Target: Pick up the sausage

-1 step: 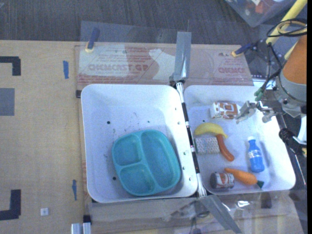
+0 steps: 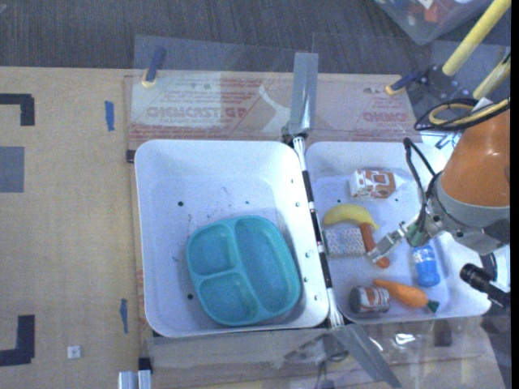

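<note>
In the camera view, the arm [image 2: 478, 177] reaches into the right bin [image 2: 389, 156], and the gripper [image 2: 384, 250] is low over the sausage [image 2: 370, 238]. I judge that the step in hand is the approach and the closing on the sausage, and the lift is not yet done. The fingers [image 2: 378, 254] seem to be a little apart near the lower end of the sausage, but they are small and blurred, so I cannot tell if the gripper is released or clenched, or if it has the sausage between them. The next move calls for a firm closing across the narrow body and then a straight lift, with no push on the neighbours.

The sausage is a short reddish-orange stick, lying almost upright in the picture, in the middle of the right bin. It is just below the banana [image 2: 350, 214] and beside the sponge [image 2: 345, 240]; the blue bottle [image 2: 425, 267] and the carrot [image 2: 401, 292] are near.

The left bin [image 2: 162, 185] bears a teal tray [image 2: 243, 268].
</note>
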Motion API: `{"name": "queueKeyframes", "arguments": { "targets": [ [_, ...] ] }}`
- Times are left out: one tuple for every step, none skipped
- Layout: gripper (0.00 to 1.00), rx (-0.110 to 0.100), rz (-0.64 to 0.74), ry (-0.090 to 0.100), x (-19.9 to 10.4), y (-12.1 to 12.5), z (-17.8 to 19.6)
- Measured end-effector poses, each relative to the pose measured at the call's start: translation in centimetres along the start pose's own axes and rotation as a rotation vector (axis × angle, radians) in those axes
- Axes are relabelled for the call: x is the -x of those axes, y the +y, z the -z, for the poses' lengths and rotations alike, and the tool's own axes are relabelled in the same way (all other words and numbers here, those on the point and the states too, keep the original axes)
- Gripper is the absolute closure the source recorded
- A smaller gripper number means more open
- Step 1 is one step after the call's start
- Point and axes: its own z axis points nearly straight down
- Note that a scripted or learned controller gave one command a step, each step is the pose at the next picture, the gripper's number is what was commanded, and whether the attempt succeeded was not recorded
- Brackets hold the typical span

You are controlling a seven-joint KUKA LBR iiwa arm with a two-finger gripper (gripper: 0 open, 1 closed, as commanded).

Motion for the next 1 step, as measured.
{"name": "queueKeyframes", "arguments": {
  "targets": [
    [1.00,0.004,-0.004,-0.004,0.17,0.03,1.02]
  ]
}}
